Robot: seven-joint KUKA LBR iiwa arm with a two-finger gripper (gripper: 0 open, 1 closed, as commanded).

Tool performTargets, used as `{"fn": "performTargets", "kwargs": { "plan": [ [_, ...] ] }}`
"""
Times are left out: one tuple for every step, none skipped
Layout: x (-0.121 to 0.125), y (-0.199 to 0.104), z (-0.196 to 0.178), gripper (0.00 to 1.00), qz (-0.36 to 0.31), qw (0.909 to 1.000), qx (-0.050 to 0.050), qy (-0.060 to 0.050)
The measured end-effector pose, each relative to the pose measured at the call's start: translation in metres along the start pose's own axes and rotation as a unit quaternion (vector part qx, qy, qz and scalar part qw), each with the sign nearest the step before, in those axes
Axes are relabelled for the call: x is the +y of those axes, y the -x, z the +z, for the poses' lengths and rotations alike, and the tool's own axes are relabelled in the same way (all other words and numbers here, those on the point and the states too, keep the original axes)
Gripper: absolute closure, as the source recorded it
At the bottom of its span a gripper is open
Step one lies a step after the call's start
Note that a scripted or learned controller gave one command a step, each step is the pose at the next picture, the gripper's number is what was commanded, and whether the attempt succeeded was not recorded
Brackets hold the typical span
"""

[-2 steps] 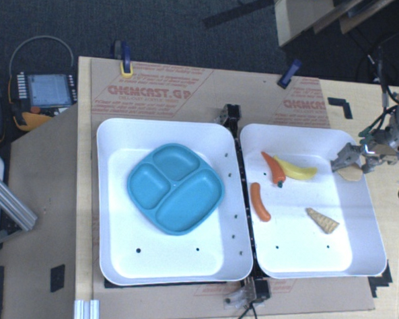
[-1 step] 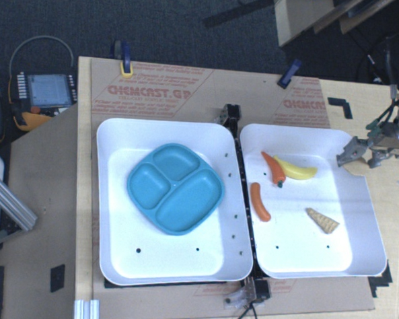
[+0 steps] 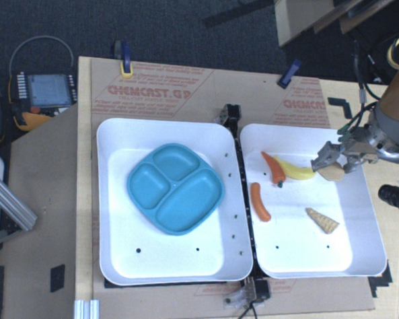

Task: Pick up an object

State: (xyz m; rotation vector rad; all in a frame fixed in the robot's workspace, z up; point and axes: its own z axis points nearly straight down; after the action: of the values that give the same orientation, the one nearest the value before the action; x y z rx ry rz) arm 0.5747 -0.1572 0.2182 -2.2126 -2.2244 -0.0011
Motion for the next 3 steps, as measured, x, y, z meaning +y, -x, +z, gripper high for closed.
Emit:
{"fn": "performTargets", "kwargs": {
  "plan": [
    [-0.019, -0.049, -0.008, 1.0, 0.0, 1.0, 0.0, 0.0],
    [-0.03, -0.099, -0.018, 1.0, 0.0, 1.0, 0.0, 0.0],
    [-0.045, -0.15, -0.025, 1.0, 0.0, 1.0, 0.0, 0.0]
  ]
}}
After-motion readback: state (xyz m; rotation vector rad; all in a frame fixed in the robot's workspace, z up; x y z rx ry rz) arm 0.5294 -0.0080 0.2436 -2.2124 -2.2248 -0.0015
